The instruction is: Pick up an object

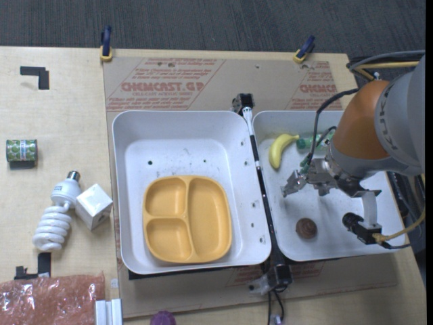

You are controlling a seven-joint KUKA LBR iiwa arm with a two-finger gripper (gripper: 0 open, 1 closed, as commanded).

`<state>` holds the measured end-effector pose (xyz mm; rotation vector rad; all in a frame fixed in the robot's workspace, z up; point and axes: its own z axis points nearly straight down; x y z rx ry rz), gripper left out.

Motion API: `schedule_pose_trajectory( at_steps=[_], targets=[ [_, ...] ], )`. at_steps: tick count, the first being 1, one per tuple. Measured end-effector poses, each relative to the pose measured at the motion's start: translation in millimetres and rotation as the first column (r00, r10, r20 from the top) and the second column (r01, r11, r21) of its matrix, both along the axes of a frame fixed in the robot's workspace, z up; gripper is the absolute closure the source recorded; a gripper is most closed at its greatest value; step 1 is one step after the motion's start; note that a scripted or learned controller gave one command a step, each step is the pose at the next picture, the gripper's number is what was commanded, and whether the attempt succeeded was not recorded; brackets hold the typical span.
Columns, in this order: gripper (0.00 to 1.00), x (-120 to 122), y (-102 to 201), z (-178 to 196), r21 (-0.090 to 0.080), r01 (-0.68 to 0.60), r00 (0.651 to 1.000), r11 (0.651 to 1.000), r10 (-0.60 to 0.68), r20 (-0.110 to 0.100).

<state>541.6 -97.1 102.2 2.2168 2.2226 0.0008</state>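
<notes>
Faintly, red "CHEMCAST" lettering is showing on the brown sheet (177, 81) under the 2 bins. Curving yellow, the banana (281, 149) is lying in the right bin (338, 248), just beside the tool (292, 183), whose fingers are spreading around nothing.

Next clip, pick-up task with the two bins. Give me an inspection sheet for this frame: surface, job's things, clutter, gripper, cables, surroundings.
Surface: wooden bench with a printed brown board clamped at its far edge; left bin and right bin sit side by side on it.
Job's things: banana and a green item at the right bin's far end; small brown round object near its front; yellow divided tray in the left bin.
Clutter: spiral light bulb, white cube, green can, all left of the bins.
Gripper: gripper over the right bin, nothing between its fingers.
Cables: yellow and black cables along the arm.
Surroundings: dark carpet beyond the bench.
</notes>
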Motion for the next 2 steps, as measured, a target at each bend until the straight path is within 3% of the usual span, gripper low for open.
schedule_pose_trajectory(
  at_steps=[1,2],
  targets=[
    [0.0,-35.2,-1.3,-10.3,0.001,0.005,1.0,1.0,-0.005,-0.003],
    [1.0,-34.0,-1.9,-0.4,0.001,0.006,1.0,1.0,-0.006,-0.001]
  ],
)
